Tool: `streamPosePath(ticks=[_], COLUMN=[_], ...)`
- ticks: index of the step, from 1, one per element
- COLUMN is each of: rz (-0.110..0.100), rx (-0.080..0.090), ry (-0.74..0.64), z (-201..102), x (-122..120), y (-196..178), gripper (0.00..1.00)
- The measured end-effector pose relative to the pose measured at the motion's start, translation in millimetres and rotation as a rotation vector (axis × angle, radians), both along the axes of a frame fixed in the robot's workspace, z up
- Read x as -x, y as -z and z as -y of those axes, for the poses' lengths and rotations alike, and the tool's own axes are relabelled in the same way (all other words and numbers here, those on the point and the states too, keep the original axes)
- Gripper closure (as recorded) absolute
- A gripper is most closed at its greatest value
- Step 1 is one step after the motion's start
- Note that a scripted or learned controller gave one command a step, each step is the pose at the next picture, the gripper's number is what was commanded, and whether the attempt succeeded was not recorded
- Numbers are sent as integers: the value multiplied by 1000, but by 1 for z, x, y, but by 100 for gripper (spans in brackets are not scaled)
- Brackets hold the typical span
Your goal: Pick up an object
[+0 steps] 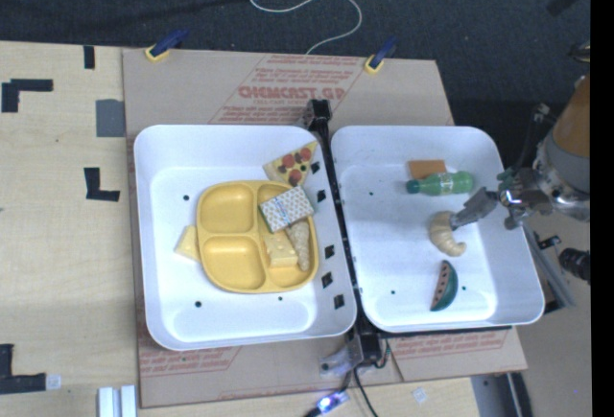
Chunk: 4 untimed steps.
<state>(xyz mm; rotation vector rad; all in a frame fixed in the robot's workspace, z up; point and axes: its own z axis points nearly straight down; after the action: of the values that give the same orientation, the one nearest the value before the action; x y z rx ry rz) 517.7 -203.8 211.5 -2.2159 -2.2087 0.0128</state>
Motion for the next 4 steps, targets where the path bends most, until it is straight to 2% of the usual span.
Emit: streamPosePath(ticks=[1,2,3,4], rz=[13,9,8,13], rx=[3,3,1,5], ry=[-4,-4,-4,-5], z=[0,9,2,2], x=[-3,-3,1,1], y=[-7,44,107,128], gripper=[0,0,0,0])
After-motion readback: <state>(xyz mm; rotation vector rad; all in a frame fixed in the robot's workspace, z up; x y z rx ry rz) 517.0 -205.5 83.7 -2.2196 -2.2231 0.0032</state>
